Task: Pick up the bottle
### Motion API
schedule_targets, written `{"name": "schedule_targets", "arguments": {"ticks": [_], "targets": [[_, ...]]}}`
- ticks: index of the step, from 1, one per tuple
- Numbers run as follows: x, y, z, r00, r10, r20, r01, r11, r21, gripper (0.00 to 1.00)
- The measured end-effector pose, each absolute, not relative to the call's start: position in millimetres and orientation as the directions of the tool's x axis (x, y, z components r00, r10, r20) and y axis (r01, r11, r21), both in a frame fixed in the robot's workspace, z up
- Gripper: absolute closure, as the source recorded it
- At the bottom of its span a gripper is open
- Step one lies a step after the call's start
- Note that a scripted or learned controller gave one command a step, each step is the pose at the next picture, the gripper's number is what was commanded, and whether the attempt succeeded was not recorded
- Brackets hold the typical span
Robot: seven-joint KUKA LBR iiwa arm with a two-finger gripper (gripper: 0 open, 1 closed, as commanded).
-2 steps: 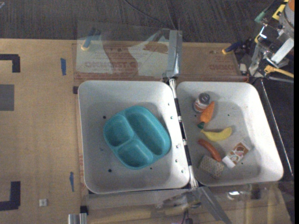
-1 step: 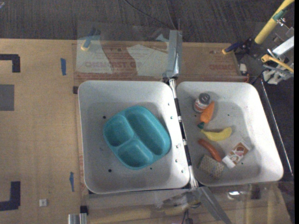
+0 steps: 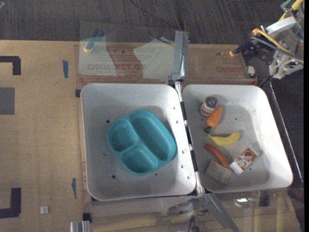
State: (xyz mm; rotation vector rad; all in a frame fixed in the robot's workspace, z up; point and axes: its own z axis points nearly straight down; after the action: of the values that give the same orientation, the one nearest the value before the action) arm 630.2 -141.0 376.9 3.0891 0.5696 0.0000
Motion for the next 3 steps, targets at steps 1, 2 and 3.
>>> {"name": "schedule_targets", "arguments": {"ticks": [1, 2, 3], "targets": [[604.7, -153.1, 417.3, 0.924, 0.382, 0.000, 0.382, -0.924, 0.001, 1.00], [608.7, -147.7, 435.4, 0.642, 0.767, 0.001, 0.767, -0.642, 0.003, 1.00], [605.5, -77.7, 400.6, 0.981, 0.196, -0.001, 0.196, -0.981, -0.002, 1.00]]}}
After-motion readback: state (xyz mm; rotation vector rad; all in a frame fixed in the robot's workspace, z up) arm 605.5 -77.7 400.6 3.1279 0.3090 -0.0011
